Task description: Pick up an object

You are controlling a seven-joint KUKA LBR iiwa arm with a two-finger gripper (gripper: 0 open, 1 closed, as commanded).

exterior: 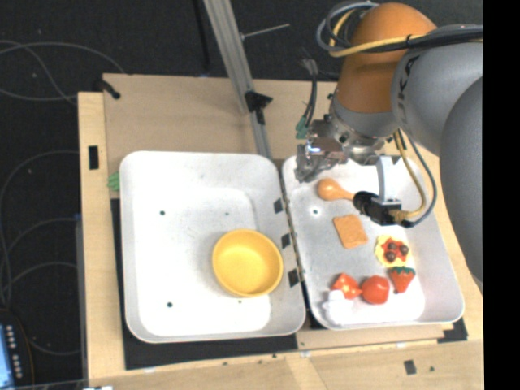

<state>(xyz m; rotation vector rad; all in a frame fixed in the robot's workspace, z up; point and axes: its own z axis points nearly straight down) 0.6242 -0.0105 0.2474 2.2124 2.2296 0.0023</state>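
Nearest the front edge of the surface [179, 112], in the near part of the right bin [313, 242], lies a small cluster: a round red tomato [375, 289], with a red pepper-like piece [344, 284] just beside it towards the bin's inner wall, a strawberry [402, 279] just beside it towards the outer wall, and a white lump [333, 305] close to the bin's front rim. Behind the strawberry sits a pale yellow piece with dark red spots [393, 251]. Nearer the bin's middle lies a flat orange cracker-like square [351, 231], apart from the others. Further back rests a tan drumstick-shaped toy [333, 190], its thick end towards the bin's inner wall. The claw [309, 165] hangs over the bin's far inner corner, near the drumstick's thick end but with nothing seen in its grip; whether it is released or clenched I cannot tell from this angle. Above it the arm [382, 63], grey with its orange band, comes in over the bin's far rim. The left bin [179, 193] touches the right one along the middle of the surface and holds a yellow bowl [247, 262], upright, in its near inner quarter. A slim metal rail [231, 47] rises at a slant from the far part of the surface, behind where the bins meet
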